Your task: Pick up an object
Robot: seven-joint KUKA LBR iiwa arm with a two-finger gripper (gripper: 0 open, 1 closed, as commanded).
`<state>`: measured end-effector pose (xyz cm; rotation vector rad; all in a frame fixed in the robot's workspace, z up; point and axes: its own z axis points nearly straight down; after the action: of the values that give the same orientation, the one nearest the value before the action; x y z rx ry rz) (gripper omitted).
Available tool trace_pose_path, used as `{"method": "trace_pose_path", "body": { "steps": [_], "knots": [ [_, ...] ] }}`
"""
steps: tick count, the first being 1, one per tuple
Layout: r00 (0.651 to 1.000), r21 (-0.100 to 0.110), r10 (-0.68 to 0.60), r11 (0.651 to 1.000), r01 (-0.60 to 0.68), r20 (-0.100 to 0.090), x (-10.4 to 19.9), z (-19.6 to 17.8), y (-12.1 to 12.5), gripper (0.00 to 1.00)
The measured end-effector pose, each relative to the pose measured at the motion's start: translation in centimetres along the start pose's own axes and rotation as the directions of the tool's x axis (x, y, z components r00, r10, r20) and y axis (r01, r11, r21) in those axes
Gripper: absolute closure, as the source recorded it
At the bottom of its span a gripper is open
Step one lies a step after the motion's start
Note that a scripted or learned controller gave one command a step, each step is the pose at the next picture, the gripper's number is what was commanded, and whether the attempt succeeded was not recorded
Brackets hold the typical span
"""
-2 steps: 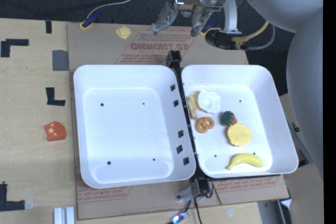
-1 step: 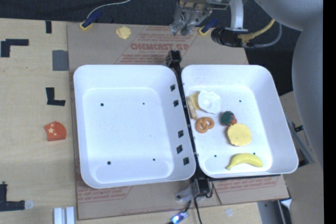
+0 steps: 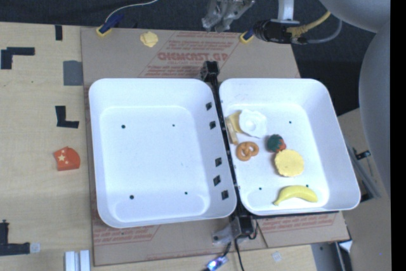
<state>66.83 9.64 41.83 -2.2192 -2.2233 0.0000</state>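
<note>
In the right-hand white bin [image 3: 317,105] we see a yellow plastic banana [image 3: 295,195] lying flat near the front wall, a round yellow disc [image 3: 289,163] behind it, a small green and red piece [image 3: 275,142], a brown pretzel [image 3: 247,150], and a white fried egg [image 3: 251,123] beside pale yellow sticks [image 3: 233,125].

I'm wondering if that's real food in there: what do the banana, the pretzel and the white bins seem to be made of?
Probably toys. The banana looks like moulded plastic: uniform bright yellow, smooth, no spots. The pretzel seems plastic or rubber too, evenly orange-brown, though it is too small to be sure. The right bin and left bin look like thin formed plastic, matte white with rounded corners.
</note>
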Motion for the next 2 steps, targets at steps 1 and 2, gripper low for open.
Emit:
{"method": "trace_pose_path", "body": {
  "steps": [1,2],
  "knots": [
    [1.0,-0.001,0.0,1.0,0.0,0.0,-0.2,-2.6,0.0,1.0],
    [1.0,-0.001,-0.001,1.0,0.001,0.0,-0.2,-5.8,0.0,1.0]
  ]
}}
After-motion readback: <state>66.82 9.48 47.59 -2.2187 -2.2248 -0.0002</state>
